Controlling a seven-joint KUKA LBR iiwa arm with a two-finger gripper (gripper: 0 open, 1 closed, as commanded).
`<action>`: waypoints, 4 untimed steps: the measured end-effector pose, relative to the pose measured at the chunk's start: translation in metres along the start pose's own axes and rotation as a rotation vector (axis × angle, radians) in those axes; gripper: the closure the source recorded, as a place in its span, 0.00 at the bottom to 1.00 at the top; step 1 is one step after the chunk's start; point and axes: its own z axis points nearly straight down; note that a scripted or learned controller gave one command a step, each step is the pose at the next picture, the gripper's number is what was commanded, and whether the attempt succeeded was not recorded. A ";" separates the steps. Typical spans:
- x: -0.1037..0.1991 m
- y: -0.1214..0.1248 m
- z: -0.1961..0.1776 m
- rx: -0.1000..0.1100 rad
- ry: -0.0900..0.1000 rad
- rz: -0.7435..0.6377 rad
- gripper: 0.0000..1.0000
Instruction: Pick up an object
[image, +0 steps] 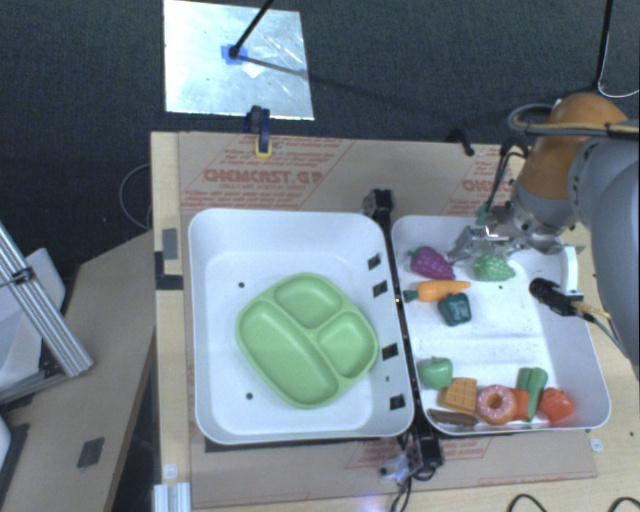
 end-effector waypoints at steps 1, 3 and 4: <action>0.000 0.002 -0.015 -0.007 -0.002 -0.002 1.00; 0.007 0.012 -0.132 -0.012 -0.002 0.000 1.00; 0.007 0.013 -0.143 -0.006 -0.001 0.000 1.00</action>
